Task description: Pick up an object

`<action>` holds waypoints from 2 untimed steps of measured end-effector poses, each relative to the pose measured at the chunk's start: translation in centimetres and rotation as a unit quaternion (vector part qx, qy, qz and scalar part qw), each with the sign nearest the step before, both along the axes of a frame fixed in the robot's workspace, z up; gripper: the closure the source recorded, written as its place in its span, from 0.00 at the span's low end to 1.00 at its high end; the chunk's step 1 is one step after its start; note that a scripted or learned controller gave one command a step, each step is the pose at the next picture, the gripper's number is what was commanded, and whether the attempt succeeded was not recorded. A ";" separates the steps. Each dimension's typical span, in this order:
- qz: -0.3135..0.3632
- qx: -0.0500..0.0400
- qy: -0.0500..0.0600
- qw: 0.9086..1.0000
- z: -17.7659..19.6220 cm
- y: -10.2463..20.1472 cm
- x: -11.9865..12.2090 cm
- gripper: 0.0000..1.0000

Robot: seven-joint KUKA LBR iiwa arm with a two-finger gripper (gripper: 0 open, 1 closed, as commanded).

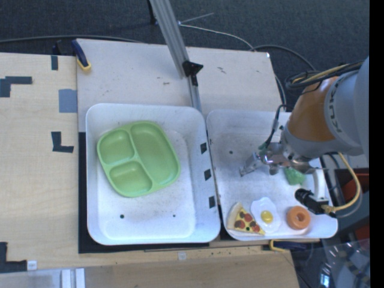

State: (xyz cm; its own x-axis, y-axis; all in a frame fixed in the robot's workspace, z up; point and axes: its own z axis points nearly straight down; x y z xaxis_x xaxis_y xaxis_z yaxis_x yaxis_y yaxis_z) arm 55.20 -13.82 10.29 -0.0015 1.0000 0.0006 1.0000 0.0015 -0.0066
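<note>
Left bin [102, 221]: green divided plate [138, 158]. Right bin [231, 131]: pizza slice [245, 219], fried egg [264, 212], donut [298, 218], green item [294, 176]. Gripper [252, 165] low over the right bin, grip state unclear.

Bench [36, 179], two white bins [198, 161] side by side

Arm [336, 110] partly hides a green object [294, 176].

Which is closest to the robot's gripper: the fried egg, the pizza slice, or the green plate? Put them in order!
From the gripper:
1. Fried egg toy, right bin, near front edge.
2. Pizza slice toy, right bin's front left corner, only slightly farther.
3. Green divided plate, left bin.
</note>
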 end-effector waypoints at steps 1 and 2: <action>0.001 0.000 -0.001 1.000 1.3 0.0 0.1 1.00; 0.000 0.000 -0.004 1.000 5.7 0.0 -0.5 1.00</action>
